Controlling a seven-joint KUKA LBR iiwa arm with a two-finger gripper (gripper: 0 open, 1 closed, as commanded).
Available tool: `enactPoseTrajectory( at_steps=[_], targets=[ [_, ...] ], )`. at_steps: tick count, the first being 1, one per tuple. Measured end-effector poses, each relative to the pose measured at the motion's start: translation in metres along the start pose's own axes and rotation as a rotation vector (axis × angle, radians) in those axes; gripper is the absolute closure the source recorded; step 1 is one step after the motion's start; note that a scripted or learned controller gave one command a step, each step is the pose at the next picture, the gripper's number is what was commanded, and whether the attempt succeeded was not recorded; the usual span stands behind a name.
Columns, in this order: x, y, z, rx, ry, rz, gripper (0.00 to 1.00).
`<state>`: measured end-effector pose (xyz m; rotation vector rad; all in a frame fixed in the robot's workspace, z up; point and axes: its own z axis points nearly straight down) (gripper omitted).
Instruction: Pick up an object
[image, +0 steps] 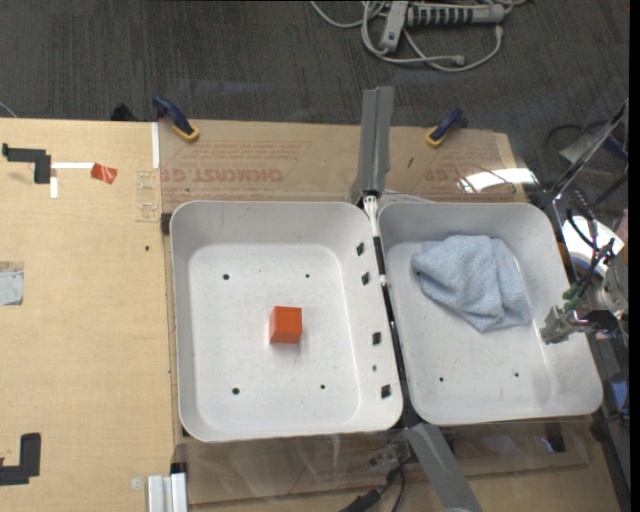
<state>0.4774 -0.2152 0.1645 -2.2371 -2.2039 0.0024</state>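
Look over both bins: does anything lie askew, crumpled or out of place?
The grey cloth in the right bin lies bunched in a heap toward the back, not spread flat. The orange block sits squarely near the middle of the left bin. Nothing looks spilled or damaged.

A small orange-red block (286, 325) sits flat near the middle of the left bin (200, 400). A crumpled light-blue cloth (475, 280) lies heaped toward the right bin's (480, 405) far edge, nearer its right side.
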Motion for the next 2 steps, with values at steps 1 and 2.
enactPoseTrajectory(
  at_steps=[1,2],
  targets=[
    [0.008,0.048,-0.03,-0.002,-0.001,-0.074,1.0],
    [0.008,0.094,-0.036,-0.002,-0.003,-0.21,1.0]
  ],
)
